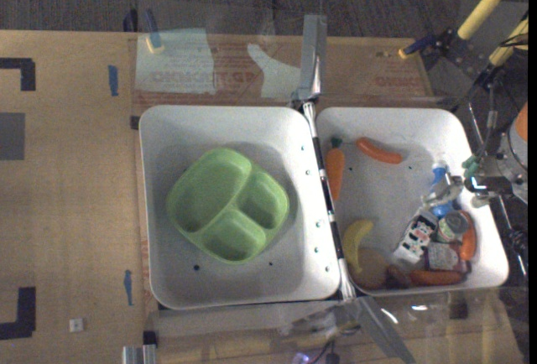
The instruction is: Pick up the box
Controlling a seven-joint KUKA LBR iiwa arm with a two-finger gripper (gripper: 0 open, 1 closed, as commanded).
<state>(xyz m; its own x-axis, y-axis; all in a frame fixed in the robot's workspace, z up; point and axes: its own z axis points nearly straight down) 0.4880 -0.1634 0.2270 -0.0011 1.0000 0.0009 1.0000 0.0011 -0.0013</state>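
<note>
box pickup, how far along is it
Nothing looks done yet. The box lies in the right bin among the toy food, by the banana. In hand: the hand is at that bin's right edge, up and to the right of the box. Left: grasping the box and lifting it.

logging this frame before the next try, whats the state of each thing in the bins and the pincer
green divided plate: upright in the left bin, compartments bare
box: lying tilted in the right bin, among other items
banana: lying near the bin's front left
carrot: lying along the left wall
orange sausage: lying near the back
pincer: above the right bin's right edge, grip unclear
</note>
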